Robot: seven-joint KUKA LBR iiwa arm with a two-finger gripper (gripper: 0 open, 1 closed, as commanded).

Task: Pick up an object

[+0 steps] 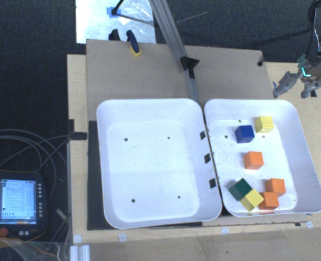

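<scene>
the end effector [300,81] hangs above the counter [225,72], just past the right bin [307,145]; i cannot tell its opening. it holds nothing. blocks, including a blue cube [244,133], lie in that bin

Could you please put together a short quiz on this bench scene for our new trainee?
1. True or false: every block lies in the right bin.
2. Which block lies nearest the claw? A) yellow block B) green block C) blue block
3. Fill in: the green block touches a ____ block.

Key: 1 true; 2 A; 3 yellow.
</scene>
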